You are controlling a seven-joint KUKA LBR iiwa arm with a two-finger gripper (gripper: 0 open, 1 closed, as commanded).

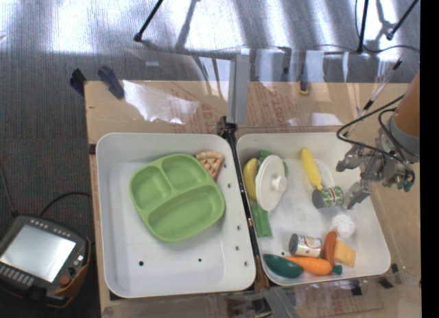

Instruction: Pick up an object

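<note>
Seen from above, the gripper point(358, 181) is hovering over the right bin point(381, 241), its fingers standing apart with nothing between them. A small can point(328, 197) is lying on its side just beside the fingertips, near a banana point(311, 167). Risk: the can is round and could roll away if a finger is nudging it off-centre during closing.

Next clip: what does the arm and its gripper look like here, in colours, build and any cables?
The arm enters from the right edge, showing an orange band above a grey wrist section. Thin black cables loop out beside the wrist. The gripper is bare grey metal, a cluster of angular linkages and brackets with slim fingers. No lettering or markings can be made out on either.
</note>
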